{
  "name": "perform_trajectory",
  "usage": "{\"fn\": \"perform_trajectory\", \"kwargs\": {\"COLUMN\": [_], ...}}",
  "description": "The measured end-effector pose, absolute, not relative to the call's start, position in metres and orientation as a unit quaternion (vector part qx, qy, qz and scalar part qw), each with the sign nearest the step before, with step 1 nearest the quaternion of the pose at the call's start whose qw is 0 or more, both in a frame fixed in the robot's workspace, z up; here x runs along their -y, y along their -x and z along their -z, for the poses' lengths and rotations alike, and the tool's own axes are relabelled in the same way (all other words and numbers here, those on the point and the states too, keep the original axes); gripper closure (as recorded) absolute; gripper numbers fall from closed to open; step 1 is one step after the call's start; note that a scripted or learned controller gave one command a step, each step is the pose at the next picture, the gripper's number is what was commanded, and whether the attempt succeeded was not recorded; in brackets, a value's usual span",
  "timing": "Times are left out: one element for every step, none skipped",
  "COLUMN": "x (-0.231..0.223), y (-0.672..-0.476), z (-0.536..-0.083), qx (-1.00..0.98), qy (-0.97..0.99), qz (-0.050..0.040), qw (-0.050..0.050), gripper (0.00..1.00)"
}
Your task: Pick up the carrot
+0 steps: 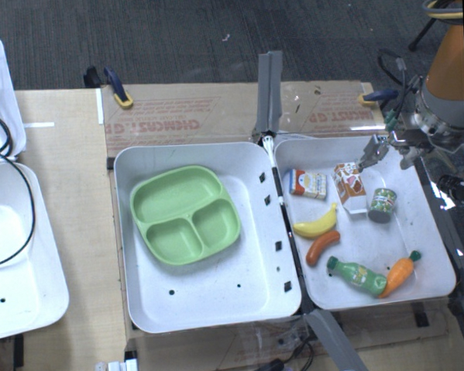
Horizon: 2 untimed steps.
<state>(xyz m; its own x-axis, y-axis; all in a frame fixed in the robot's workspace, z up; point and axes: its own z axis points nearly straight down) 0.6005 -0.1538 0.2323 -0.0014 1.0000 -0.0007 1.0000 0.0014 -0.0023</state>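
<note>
White bins (pixel 133 225) — two, side by side — sit on the bench. One green divided plate (pixel 186 214) lies in the left bin; the right bin holds seven items: one carrot (pixel 399 273) at its near right corner, touching one green bottle (pixel 358 276), plus one sausage (pixel 322 247), one banana (pixel 315 225), one can (pixel 382 204) and two cartons (pixel 350 185). At the right bin's far right edge the gripper (pixel 385 148) hangs; whether its fingers are open or closed cannot be told.

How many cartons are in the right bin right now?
2. One carton lies at the bin's far left, above the banana. The other carton sits right of it, beside the can. None looks hidden.
</note>
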Motion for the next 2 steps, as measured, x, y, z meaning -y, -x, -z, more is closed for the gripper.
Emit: {"fn": "perform_trajectory", "kwargs": {"x": [0.194,0.222], "y": [-0.513,-0.477], "z": [-0.229,-0.142], "qx": [0.775,0.788], "qy": [0.632,0.616], "qz": [-0.0005,-0.0003], "qw": [0.000,0.001], "gripper": [0.00,0.00]}}
